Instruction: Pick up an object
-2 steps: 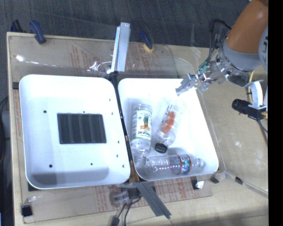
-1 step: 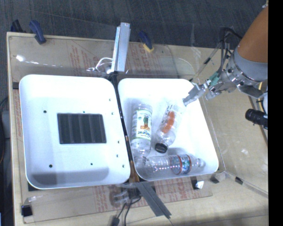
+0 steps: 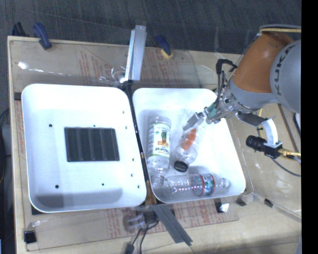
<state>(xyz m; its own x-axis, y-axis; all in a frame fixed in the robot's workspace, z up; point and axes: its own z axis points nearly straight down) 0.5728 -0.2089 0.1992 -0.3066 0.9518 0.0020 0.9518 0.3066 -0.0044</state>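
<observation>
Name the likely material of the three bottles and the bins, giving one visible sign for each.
Bottles: green-label, orange-label and blue-label look like clear glossy plastic, since the white bin shows through their walls.
Bins: left and right look like smooth white moulded plastic, going by rounded corners, though coated metal is possible.

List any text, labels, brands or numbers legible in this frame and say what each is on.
"KUK", partial lettering running down the grey arm housing, cut off at the frame edge.
Label on the upright-lying bottle: printed, too small to read.
Label on the bottle along the near wall: blurred, unreadable.
Red print on the bench board: too faint to read.
</observation>
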